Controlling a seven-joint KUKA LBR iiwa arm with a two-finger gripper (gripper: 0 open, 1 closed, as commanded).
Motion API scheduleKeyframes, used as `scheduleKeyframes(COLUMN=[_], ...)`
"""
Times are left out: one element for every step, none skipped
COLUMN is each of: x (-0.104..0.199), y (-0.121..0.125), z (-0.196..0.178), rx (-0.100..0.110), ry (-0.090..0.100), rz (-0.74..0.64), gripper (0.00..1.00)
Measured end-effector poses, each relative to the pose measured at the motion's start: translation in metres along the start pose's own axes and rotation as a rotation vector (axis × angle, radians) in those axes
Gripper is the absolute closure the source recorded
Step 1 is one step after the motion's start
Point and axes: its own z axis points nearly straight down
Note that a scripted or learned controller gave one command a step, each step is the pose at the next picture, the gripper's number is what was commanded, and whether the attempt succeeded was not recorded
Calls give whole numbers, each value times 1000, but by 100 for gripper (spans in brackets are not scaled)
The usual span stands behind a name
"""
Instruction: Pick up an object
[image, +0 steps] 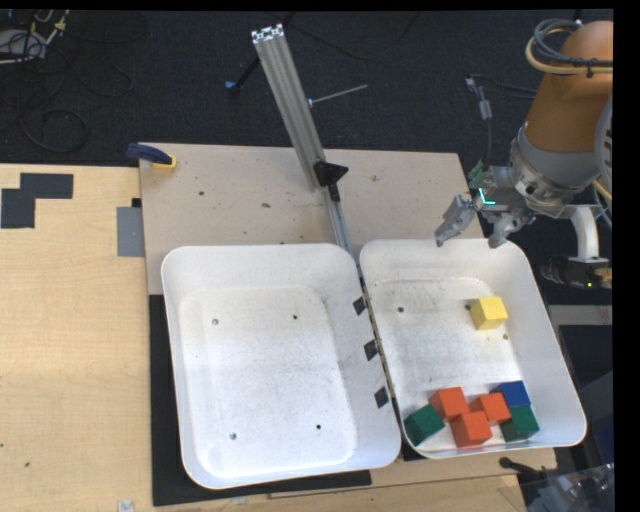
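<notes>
On the desk's left side lay the left bin (265, 370), bare white with nothing to grasp; beside it, touching along the middle, sat the right bin (420, 300), which carried every candidate; a green block (424, 424), three orange blocks (468, 413), a blue block (514, 394) and a second green one (520, 426) crowded its near edge, packed against each other; a yellow block (488, 313) sat well apart, alone near mid-bin; being a cube it had no real long axis, its faces turned slightly off the bin's walls; the claw (476, 226) hung above the bin's far rim, fingers spread wide, holding nothing; the pick looked unstarted, with descent, closing and lift all left.
</notes>
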Motion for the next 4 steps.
scheduleKeyframes(x=[0, -1, 8, 3], y=[1, 9, 11, 18], z=[-3, 47, 102, 153], rx=[-4, -1, 1, 1], ry=[-1, -1, 0, -1], rz=[-1, 0, 0, 0], gripper=[0, 0, 0, 0])
